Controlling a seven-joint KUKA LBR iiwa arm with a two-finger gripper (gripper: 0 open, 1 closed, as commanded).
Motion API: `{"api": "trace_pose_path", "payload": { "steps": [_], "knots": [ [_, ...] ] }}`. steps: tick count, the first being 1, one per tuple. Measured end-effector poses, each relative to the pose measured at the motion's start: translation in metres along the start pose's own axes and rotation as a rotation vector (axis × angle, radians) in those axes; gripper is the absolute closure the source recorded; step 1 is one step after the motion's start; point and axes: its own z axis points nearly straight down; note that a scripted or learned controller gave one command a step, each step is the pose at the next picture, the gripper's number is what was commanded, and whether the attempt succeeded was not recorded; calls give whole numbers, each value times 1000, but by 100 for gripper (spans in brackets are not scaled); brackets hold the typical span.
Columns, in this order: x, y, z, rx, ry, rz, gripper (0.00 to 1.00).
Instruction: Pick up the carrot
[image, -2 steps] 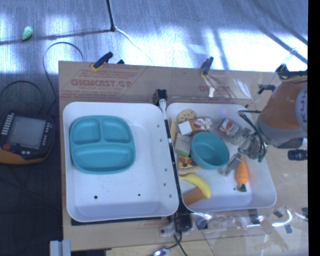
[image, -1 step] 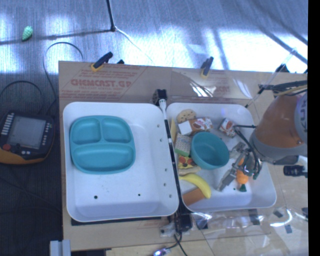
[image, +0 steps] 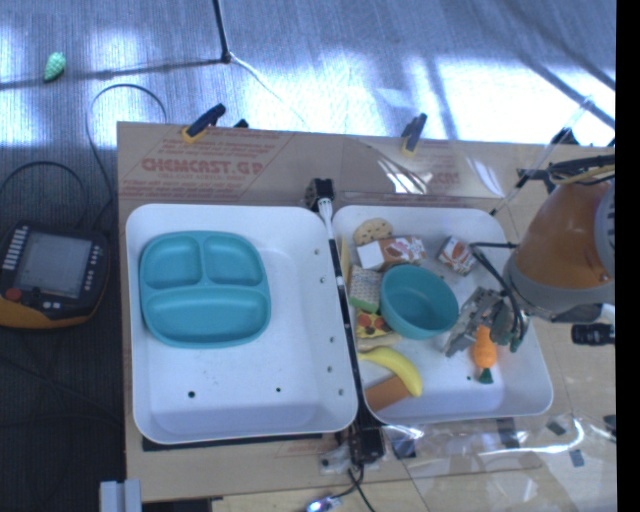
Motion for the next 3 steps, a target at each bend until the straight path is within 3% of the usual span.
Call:
{"api": "trace_pose_path", "payload": {
  "steps": [1, 2, 3],
  "knots": [
    [48, 26, 7, 2, -8, -95, 100],
    [53, 25, 12, 5, 10, -95, 0],
    [25, -30, 12, -4, 6, -300, 0]
  ]
}}
